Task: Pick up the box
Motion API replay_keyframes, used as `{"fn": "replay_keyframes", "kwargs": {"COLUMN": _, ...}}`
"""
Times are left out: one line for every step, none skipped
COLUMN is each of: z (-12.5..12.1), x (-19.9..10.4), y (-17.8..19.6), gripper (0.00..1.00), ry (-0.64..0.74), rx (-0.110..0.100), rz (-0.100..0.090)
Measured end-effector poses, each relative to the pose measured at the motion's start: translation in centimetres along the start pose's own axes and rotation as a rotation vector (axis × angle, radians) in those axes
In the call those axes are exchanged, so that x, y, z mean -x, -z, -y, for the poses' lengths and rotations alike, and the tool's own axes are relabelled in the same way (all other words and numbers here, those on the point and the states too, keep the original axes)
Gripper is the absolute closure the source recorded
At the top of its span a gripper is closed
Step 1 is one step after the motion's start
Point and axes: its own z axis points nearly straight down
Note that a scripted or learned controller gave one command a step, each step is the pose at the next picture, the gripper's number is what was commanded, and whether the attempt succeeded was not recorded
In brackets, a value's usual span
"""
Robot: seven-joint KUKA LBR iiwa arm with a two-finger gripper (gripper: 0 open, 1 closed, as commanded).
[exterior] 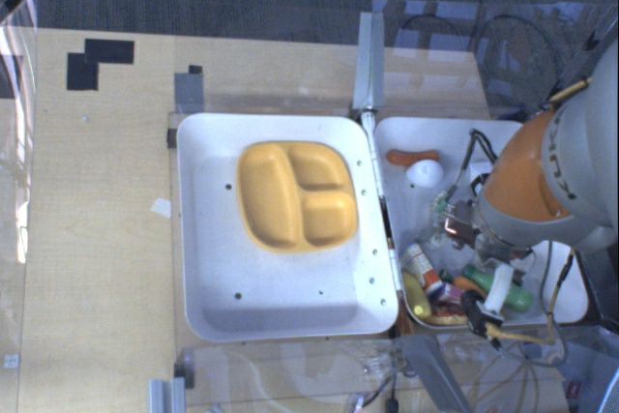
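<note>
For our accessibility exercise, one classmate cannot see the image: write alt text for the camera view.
A grey and orange robot arm reaches from the right over the right bin, above a jumble of small objects. A white ball and an orange piece lie near that bin's far side. The left bin holds a yellow divided tray.

The grey KUKA arm (580, 140) is reaching in from the right edge of the view, its orange band (527, 174) sitting above the wrist and bending down over the right white bin (406, 135). The wrist is pointing toward that bin's near end, and the gripper (462, 232) is hanging low over the bin's front half.
</note>
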Motion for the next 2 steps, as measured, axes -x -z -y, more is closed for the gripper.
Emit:
{"fn": "replay_keyframes", "kwargs": {"z": 0.6, "x": 0.3, "y": 0.0, "gripper": 0.00, "ry": -0.022, "rx": 0.007, "rz": -0.002}}
{"fn": "replay_keyframes", "kwargs": {"z": -1.0, "x": -0.9, "y": 9.6, "gripper": 0.00, "ry": -0.070, "rx": -0.006, "rz": 0.003}}
